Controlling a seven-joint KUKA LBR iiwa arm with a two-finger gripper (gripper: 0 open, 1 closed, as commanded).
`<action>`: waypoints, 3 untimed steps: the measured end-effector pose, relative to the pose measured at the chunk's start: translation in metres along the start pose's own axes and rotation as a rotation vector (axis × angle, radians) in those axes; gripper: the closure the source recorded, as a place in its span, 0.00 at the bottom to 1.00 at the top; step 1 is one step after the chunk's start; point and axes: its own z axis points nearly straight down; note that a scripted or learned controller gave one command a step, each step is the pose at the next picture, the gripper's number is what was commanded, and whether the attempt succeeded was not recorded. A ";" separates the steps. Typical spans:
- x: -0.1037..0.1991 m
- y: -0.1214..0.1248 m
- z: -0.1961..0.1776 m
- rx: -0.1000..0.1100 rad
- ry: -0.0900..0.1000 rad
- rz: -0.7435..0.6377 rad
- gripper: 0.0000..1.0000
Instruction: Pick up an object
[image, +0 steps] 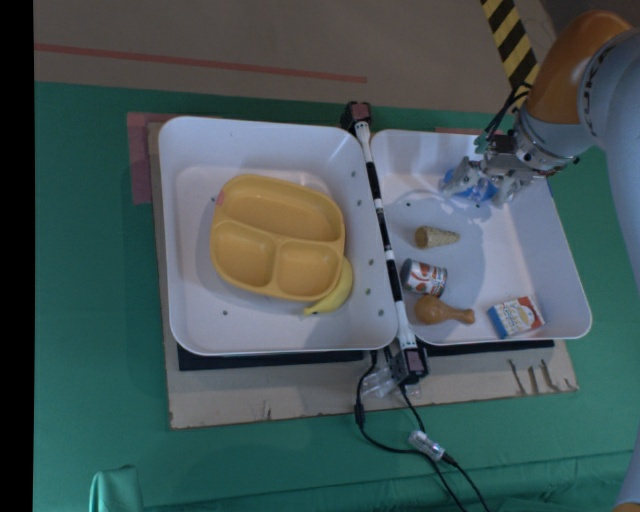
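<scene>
Now | hand (478, 190) over right bin (560, 260) | can (423, 277) label unreadable

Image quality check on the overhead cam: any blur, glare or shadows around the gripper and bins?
Camera view: gripper region soft and blurry, detail smeared; white bins slightly overexposed, right bin rim washed out; soft shadows beside the can and yellow tray; lighting otherwise even, no hard glare.

bins 2 (200, 335) | tray 1 (278, 236) | banana 1 (335, 294) | cone 1 (436, 237) | can 1 (423, 277) | drumstick 1 (443, 313) | box 1 (515, 317)
</scene>
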 end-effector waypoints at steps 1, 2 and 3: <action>-0.012 0.022 0.016 0.016 0.016 -0.004 0.00; -0.013 0.026 -0.002 0.004 0.010 -0.001 1.00; 0.046 -0.008 -0.138 0.017 0.017 -0.003 1.00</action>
